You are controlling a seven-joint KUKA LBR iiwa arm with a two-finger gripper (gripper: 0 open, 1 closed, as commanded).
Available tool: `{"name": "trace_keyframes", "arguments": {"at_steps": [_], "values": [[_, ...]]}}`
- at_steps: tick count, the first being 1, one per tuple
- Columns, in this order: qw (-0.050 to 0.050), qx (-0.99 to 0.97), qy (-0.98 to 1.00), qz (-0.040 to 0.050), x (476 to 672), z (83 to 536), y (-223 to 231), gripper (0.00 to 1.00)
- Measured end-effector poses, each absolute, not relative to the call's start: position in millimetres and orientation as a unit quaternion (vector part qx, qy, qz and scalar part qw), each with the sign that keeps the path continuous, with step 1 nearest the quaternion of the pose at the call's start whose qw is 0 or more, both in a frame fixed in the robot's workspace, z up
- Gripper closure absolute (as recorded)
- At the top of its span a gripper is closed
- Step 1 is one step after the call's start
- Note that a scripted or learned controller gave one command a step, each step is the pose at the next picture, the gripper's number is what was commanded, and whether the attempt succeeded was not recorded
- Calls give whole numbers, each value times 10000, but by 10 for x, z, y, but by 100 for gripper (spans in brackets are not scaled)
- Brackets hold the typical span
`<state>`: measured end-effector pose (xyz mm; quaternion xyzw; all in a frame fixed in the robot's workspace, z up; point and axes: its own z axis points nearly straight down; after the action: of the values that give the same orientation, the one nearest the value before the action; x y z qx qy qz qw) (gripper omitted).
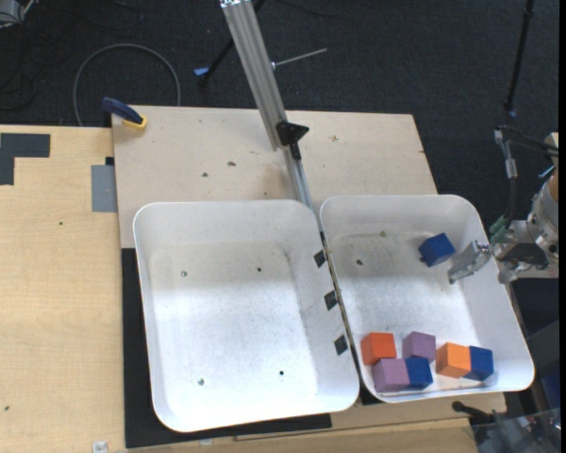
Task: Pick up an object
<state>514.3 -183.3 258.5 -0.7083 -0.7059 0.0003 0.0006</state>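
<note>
A lone blue block (436, 248) lies in the right bin (396, 217), toward its far right corner, well apart from the other blocks. Those sit in a cluster along the bin's near edge: an orange block (378, 347) at the left end, a purple block (419, 344) just beside it, a larger purple block (391, 375) in front touching a small blue block (419, 373), then a second orange block (453, 359) touching another blue block (480, 362) at the near right corner. The end effector (474, 260) hangs at the bin's right rim, near the lone blue block but apart from it; it has hold of nothing, and how far it is open cannot be made out at this angle. The left bin (228, 217) stands edge to edge with the right one, joined by black clips (329, 299) along the shared wall. Both rest on the counter (217, 149), where a slanted metal rail (255, 59) rises from the far side.
</note>
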Motion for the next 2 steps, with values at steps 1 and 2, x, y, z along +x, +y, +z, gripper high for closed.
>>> {"name": "trace_keyframes", "arguments": {"at_steps": [1,2], "values": [[4,-7066,-7076,-2,5655,897,-2089,0],[-12,-7057,-7085,-9,6365,909,-2087,0]]}}
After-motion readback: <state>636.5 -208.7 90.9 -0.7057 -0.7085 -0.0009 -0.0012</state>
